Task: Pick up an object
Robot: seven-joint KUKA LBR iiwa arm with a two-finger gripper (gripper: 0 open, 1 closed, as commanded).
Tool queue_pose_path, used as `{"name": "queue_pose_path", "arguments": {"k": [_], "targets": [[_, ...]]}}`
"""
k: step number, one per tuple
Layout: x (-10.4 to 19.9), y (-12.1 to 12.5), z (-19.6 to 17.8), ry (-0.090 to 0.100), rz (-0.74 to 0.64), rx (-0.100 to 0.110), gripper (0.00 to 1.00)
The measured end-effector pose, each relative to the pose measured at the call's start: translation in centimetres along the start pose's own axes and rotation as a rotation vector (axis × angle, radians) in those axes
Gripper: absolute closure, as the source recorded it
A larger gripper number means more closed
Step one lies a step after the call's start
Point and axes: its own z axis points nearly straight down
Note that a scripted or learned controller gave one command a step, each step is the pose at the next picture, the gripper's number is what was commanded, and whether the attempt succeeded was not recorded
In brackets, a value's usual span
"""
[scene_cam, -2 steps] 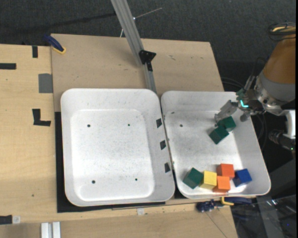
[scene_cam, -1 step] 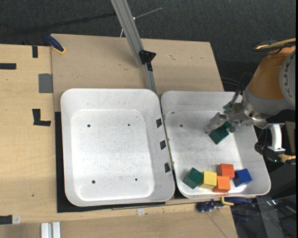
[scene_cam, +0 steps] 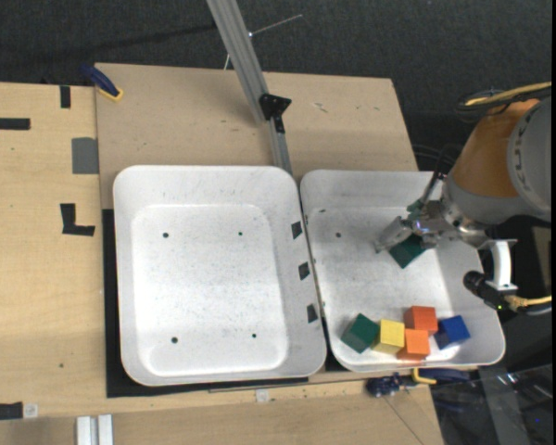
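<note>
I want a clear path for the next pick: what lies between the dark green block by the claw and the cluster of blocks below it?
Bare white bin floor lies between the dark green block and the cluster in the camera view.

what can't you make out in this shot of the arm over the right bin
- Camera view: whether the gripper grips the dark green block below it; the fingers are too small and blurred.
- Camera view: the blue item below the right bin is too small to identify.
- Camera view: the arm's base is cut off by the right edge.
- Camera view: how the blocks in the pile, such as the orange block, overlap.
</note>
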Motion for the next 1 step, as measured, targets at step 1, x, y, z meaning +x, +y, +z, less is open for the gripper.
{"name": "queue_pose_path", "arguments": {"k": [1], "targets": [[0.0, 0.09, -0.92, -0.002, -0.001, -0.003, 1.0]]}}
